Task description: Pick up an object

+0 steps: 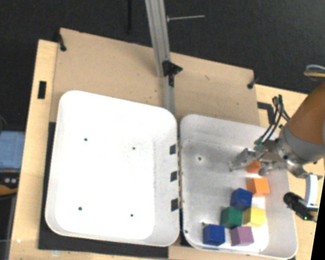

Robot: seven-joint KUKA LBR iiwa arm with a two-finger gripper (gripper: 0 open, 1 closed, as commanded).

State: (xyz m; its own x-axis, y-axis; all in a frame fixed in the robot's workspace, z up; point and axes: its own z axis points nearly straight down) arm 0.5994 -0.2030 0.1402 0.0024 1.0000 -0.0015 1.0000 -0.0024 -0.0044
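Over the right bin [211, 135] the arm [310, 124] slants down, its pincer [250, 162] possibly gripping something orange.

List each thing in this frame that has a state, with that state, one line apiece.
gripper: over the right bin, above the blocks; fingers unclear.
orange block: resting in the bin, just under the gripper.
blue block: resting, touching the green block.
green block: resting.
yellow block: resting.
purple block: resting.
second blue block: resting near the bin's front edge.
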